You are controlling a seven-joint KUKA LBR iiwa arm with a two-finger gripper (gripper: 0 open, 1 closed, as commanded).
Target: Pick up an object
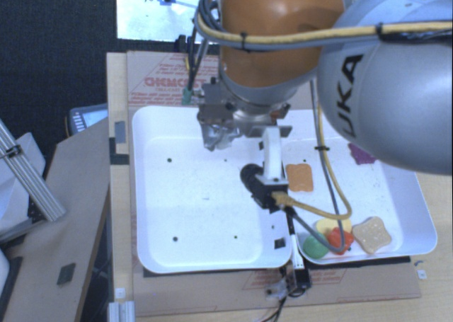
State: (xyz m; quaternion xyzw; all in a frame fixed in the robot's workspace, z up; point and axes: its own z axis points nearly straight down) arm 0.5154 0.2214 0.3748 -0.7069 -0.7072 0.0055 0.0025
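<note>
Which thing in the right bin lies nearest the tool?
The flat orange square. The purple piece sits farther right, and the mixed cluster lies farther off, at the front.

Bins are white, slab orange, scrap purple.

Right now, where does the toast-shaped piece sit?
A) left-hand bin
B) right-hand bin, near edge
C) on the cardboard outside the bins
B: the toast-shaped piece lies inside the right-hand bin, close to its near rim, not far from a green piece.
</note>
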